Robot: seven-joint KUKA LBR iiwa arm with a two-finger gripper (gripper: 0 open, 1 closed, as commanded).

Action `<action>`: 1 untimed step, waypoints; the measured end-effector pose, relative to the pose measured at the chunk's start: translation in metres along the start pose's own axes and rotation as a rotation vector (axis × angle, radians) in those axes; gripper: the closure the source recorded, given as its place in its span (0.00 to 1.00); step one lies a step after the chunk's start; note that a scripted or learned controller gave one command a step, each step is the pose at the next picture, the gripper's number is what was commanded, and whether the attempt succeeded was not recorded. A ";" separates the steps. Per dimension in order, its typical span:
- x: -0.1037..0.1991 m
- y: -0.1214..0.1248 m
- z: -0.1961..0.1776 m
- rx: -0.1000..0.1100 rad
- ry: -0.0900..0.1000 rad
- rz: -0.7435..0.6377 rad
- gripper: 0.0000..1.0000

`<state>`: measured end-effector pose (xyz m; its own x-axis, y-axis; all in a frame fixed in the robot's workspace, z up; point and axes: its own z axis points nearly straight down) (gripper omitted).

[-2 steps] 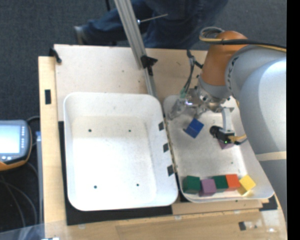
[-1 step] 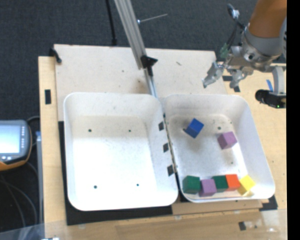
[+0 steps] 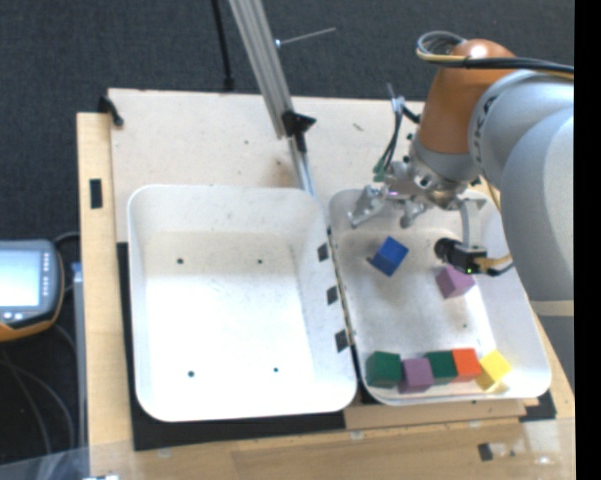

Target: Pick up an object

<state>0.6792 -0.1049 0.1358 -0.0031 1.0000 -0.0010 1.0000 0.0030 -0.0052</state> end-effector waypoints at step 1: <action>0.008 -0.027 0.041 -0.002 0.000 0.005 0.00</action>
<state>0.6515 -0.0973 0.0953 0.0019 1.0000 -0.0014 1.0000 -0.0019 -0.0031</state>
